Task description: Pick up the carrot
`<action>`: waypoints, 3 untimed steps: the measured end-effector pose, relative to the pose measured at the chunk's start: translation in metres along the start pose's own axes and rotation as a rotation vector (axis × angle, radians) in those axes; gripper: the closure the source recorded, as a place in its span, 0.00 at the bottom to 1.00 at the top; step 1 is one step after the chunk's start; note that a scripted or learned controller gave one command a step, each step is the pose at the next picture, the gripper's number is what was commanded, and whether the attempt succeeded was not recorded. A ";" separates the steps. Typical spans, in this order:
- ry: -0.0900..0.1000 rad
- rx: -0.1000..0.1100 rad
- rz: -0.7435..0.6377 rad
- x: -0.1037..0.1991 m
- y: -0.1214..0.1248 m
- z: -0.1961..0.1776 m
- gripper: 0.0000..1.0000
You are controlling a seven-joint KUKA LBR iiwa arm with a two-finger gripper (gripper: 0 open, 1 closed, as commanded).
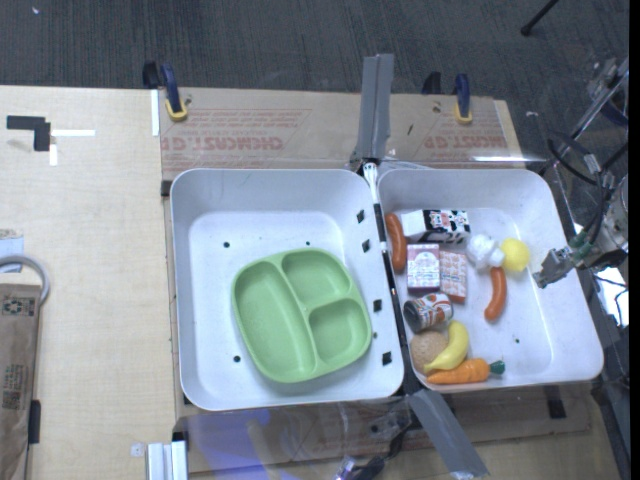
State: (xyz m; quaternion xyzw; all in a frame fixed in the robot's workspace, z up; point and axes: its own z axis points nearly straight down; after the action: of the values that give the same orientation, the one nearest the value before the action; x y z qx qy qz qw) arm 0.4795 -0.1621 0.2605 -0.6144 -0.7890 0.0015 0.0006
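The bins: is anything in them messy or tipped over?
A little. The can in the right bin lies on its side. The toy food is jumbled there, with the carrot against the near wall touching the banana. The green divided plate in the left bin sits askew. Nothing looks spilled or broken.

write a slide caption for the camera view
Carrot lies at the right bin's near edge beside a banana; green plate fills the left bin.

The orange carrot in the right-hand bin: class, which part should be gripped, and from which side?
Grip the orange carrot around its thick middle, coming straight down from above. It lies flat, lengthwise along the bin's near wall, green tip right. The yellow banana crowds its left end, so closing across its width further right looks safest.
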 end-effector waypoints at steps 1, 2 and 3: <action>0.003 0.003 0.043 0.031 0.006 0.094 1.00; 0.000 0.004 0.582 0.003 0.041 -0.002 1.00; 0.000 0.003 0.333 -0.052 0.040 -0.037 1.00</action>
State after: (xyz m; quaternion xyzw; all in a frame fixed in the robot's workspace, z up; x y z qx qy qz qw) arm 0.5309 -0.2029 0.2970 -0.7367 -0.6762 0.0028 0.0014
